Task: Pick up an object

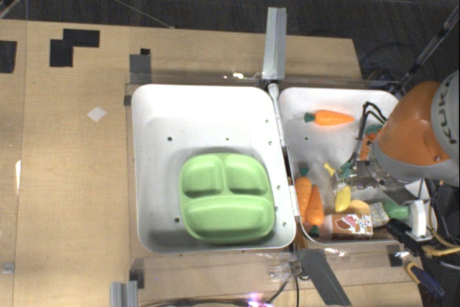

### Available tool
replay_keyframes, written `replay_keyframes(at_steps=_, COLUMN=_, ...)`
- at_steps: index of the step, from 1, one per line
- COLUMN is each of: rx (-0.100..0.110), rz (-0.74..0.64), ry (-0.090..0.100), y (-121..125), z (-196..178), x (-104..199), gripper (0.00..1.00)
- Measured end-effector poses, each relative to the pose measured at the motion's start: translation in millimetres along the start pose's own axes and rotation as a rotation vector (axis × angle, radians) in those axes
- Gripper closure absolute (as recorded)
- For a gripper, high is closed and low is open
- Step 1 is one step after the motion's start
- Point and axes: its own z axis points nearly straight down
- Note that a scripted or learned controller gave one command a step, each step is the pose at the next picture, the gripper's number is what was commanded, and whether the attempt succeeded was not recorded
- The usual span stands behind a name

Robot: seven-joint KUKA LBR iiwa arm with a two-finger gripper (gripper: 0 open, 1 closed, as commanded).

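The right bin (316, 140) holds several toy foods. An orange carrot (332, 117) lies near its far wall. Two more carrots (310, 202) lie side by side at the near left corner. Beside them are a yellow banana-like piece (343, 197) and a brown sauce bottle (351, 224) lying on its side along the near wall. My gripper (351, 175) hangs low over the bin's middle, right above the yellow piece, and the orange wrist band (411, 133) covers the bin's right part.
The left bin (165, 126) holds a green divided plate (227, 196) towards its near right. A metal post (274, 47) stands behind the wall between the bins. A green and white item (399, 212) lies at the right bin's near right corner.
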Motion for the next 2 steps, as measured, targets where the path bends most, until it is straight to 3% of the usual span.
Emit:
replay_keyframes(at_steps=1, rx=0.021, rz=0.264, ry=-0.008, y=20, z=-16, x=0, gripper=1.0)
replay_keyframes(at_steps=2, rx=0.017, rz=0.15, ry=-0.007, y=31, z=-175, x=45, gripper=1.0)
